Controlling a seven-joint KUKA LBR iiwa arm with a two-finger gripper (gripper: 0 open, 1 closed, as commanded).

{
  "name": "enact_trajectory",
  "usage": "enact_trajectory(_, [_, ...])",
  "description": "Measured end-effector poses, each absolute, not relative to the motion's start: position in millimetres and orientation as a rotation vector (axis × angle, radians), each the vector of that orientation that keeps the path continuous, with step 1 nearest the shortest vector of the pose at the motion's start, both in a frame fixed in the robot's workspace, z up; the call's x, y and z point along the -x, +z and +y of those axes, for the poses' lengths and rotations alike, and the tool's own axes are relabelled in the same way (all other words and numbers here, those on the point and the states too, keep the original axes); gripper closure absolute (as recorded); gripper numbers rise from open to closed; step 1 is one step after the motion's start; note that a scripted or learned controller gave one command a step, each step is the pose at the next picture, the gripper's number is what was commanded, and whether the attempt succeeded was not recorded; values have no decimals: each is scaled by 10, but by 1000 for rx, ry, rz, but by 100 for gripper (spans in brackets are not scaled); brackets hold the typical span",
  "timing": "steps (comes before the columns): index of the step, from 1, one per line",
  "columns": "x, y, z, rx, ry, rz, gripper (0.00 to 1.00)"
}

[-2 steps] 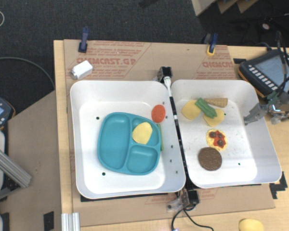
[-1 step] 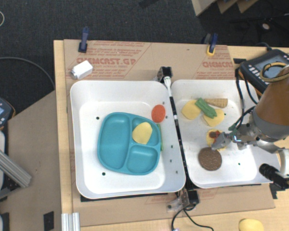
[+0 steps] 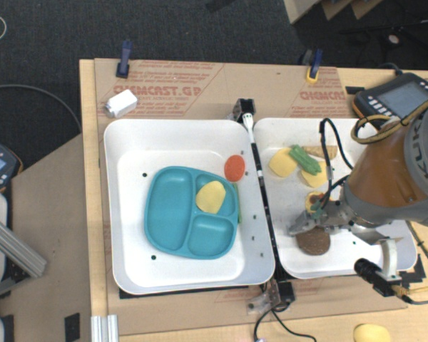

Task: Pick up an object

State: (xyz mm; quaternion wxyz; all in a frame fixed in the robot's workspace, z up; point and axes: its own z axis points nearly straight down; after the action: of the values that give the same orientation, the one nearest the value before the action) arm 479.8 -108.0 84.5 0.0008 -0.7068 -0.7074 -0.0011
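The gripper (image 3: pixel 308 224) hangs low in the right bin (image 3: pixel 285 258), and whether its jaws are open or closed cannot be told from this slant. A brown round object (image 3: pixel 314 243) lies just below the jaws, touching or nearly so. Above them lie a yellow piece (image 3: pixel 282 163) and a green piece (image 3: pixel 305 159). Well left, in the left bin (image 3: pixel 121 191), a blue divided tray (image 3: pixel 172 212) bears a yellow object (image 3: pixel 211 197), with an orange ball (image 3: pixel 235 167) just beside it.

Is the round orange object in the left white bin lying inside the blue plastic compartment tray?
No: the round orange object lies on the bin floor beside the blue tray's upper right corner.
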Motion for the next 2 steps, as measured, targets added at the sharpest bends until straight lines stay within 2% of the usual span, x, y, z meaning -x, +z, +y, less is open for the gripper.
enact_trajectory(1, [-4797, 950, -1095, 2224, -2, -2222, 100])
enact_trajectory(2, [-5554, 1909, -548, 2220, -16, -2240, 100])
